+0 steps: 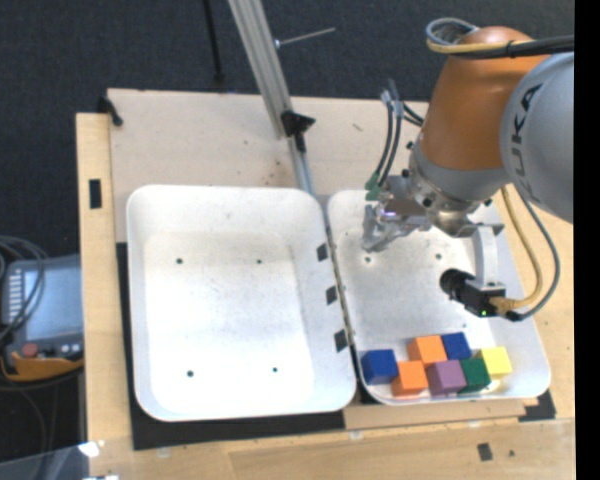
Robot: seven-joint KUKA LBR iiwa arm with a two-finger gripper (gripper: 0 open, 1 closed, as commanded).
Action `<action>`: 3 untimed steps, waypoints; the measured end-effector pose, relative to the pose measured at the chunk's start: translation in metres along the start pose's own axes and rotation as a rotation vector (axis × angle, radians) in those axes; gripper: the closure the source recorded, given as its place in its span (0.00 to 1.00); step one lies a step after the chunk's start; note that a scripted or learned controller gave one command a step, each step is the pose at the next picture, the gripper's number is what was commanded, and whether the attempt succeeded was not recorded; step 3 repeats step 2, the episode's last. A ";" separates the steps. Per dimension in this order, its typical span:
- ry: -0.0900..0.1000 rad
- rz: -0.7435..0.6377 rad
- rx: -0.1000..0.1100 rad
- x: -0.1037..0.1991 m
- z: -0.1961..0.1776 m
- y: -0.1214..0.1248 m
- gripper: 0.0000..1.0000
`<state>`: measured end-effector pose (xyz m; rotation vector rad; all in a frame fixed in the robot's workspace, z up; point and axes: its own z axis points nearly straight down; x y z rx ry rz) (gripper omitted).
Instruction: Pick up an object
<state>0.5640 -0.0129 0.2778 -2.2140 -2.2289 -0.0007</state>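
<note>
Whether the metal two-finger gripper [377, 236] is open or closed I cannot tell; it hangs over the shallow white right-hand bin [405, 278], well apart from the small coloured cubes [438, 363] clustered in that bin's near corner, probably poised before reaching.

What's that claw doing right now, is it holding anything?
Gripper: above the right bin's far end, nothing visibly between its fingers; open or closed cannot be told.

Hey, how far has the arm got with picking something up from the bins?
Nothing looks picked yet. All the blocks, such as the blue block and yellow block, sit clustered at the near end of the right bin. The end effector is over the far end of that bin, away from them, with no block visible at it. Left: move to the cluster, grasp one block and lift it.
</note>
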 end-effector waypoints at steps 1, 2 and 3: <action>0.001 0.000 0.001 0.046 0.001 -0.002 1.00; 0.000 0.000 0.004 0.100 0.022 -0.003 1.00; 0.000 0.000 0.004 0.100 0.022 -0.003 1.00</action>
